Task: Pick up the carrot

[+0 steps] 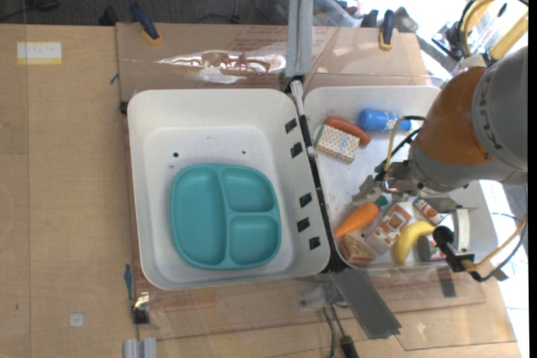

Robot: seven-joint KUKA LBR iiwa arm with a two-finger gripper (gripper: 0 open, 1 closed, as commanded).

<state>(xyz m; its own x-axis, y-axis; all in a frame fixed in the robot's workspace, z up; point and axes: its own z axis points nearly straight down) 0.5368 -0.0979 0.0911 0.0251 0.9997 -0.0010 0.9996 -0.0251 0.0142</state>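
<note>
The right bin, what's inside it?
A carrot, banana, hot dog, blue bottle and small boxes. The arm covers whatever lies beneath it.

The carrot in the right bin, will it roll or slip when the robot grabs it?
Probably a little. The carrot looks smooth and tapered, so it may slip from the gripper. Its round shape could roll, though the snack packet and the bin wall beside it may stop it. It looks stiff, not floppy.

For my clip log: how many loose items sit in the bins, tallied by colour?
Teal: 1, divided plate
Orange: 1, carrot
Red: 1, sausage
Blue: 1, bottle
Yellow: 1, banana
Tan or brown: 2, box, packet
Total: 7, clutter under the arm uncertain.
</note>
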